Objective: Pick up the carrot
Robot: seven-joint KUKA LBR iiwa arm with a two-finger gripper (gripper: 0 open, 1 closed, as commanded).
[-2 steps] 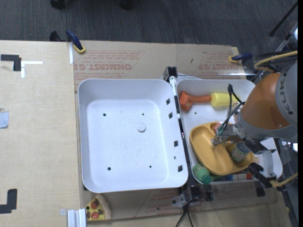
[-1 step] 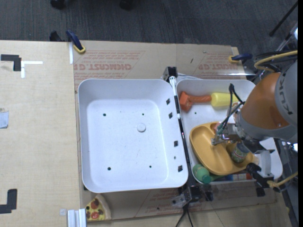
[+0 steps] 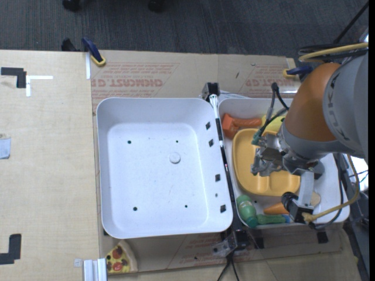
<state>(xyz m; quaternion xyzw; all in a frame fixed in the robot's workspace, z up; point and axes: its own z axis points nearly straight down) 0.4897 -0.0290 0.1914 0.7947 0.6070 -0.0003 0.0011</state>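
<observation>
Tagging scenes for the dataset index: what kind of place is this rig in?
Likely a robotics lab or office workspace, not a home. Cues: two white bins mounted on a cardboard-covered bench, dark carpet with office-chair casters behind, and toy food like a yellow tray under the arm's gripper.

**Arm reaching in from the right, tool pointed down**

The grey arm [image 3: 351,104] enters from the right edge of the camera view, its orange band [image 3: 313,107] bulging just above the wrist. Below the band the wrist narrows to dark metal, and the tool [image 3: 262,164] hangs low, angled down and leftward. Cables loop along the wrist's near side.
</observation>
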